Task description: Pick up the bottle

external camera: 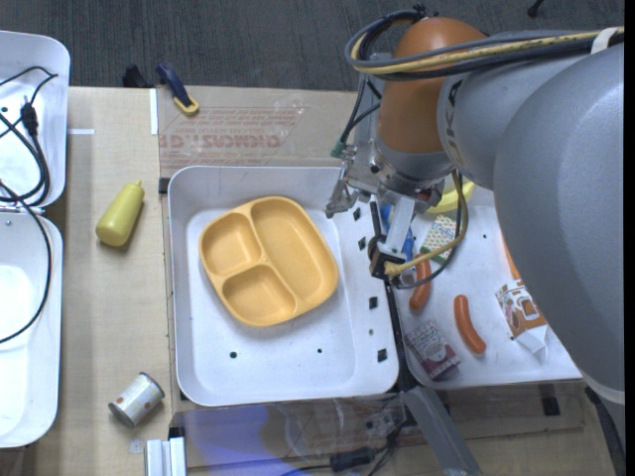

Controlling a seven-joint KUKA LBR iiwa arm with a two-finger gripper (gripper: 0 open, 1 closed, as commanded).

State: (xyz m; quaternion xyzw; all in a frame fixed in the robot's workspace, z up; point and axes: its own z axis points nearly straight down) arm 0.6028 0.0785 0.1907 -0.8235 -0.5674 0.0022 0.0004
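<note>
The bottle (120,214) is a yellow squeeze bottle lying on the wooden bench, just outside the left wall of the left bin (268,370). My gripper (339,200) hangs far to its right, over the back right corner of that bin, near the divide between the two bins. It sits beside the rim of a yellow divided plate (268,259) that lies in the left bin. Nothing shows held at the gripper.
The right bin (496,370) holds two sausages (469,323), a small packet (429,345), a carton (521,315) and a yellow item (453,198) behind the wrist. A small can (136,398) lies on the bench at the front left. A blue and yellow clamp (177,89) lies at the back.
</note>
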